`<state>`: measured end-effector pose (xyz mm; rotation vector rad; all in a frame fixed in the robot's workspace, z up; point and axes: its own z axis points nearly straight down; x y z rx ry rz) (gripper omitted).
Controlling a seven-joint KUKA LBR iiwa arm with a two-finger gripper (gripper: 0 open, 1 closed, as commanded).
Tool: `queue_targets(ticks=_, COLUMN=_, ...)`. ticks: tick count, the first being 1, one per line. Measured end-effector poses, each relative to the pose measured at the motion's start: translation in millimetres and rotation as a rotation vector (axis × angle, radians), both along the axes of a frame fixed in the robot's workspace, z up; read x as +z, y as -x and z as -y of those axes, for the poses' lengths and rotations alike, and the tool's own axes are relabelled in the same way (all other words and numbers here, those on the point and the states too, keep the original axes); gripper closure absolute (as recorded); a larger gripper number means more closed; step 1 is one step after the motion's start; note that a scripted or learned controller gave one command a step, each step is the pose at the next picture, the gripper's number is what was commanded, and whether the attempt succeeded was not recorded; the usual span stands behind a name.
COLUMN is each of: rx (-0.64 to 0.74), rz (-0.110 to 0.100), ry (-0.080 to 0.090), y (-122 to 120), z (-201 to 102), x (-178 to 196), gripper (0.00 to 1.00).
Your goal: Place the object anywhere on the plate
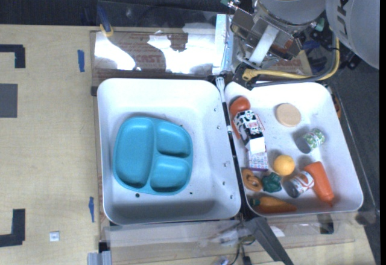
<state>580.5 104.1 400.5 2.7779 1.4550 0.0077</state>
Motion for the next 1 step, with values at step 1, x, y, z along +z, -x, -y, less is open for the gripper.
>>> queue_targets(ticks=1, rx=0.003, rz=0.002, ry=0.001, y=-0.6, z=-0.9, x=9.9, gripper=1.00)
